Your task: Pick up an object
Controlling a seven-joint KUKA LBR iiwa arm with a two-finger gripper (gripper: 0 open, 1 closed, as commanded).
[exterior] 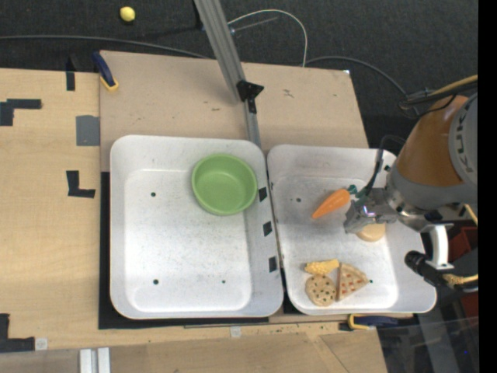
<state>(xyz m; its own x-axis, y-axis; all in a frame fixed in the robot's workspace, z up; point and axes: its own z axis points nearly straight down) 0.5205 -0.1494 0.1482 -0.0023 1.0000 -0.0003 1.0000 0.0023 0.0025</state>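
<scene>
Gripper (362,217) sits beside the carrot (332,203); no readable writing.

A light wooden bench (46,208) meets dark carpet (373,14) beyond its far edge. On that carpet, beyond the bench, lie a small yellow ball (127,13) and thin looping cables (272,22).

The arm (446,158) has a rounded grey shell with a broad orange band above the wrist. A thin dark cable (379,169) runs along its near side. The end effector (365,216) is a small grey metal block, with black fittings and a white part (435,247) just behind it.
</scene>
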